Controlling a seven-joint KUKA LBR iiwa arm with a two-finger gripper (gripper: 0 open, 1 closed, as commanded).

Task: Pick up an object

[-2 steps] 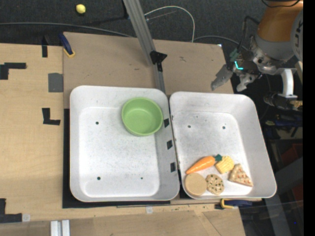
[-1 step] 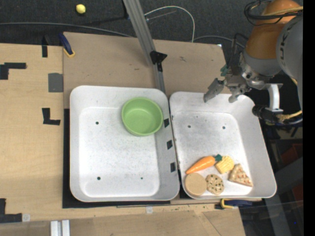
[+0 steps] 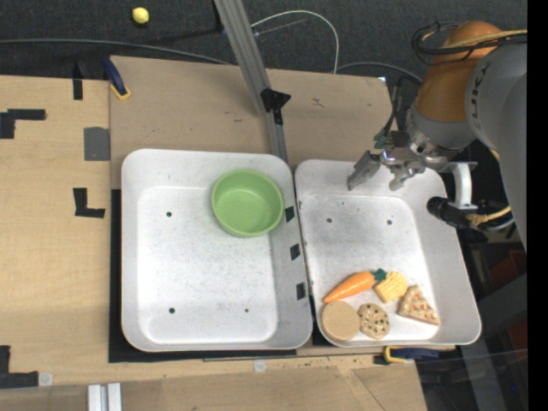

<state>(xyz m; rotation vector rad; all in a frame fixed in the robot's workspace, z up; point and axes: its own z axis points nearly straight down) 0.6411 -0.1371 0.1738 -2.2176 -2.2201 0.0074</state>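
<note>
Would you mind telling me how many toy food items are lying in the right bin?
5, clustered at its near edge: carrot, corn, pizza slice, cookie, tan round piece.

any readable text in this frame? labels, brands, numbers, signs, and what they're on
None. No words, numbers or brand marks can be read.
Green bowl: plain, no print.
Left bin and right bin: dark specks and dots, not characters.
Toy food, carrot, cookie, pizza slice: no labels.
Bench: black tape pieces, shapes and not letters.
Arm and gripper: no legible marking; any would be too small to read.
</note>
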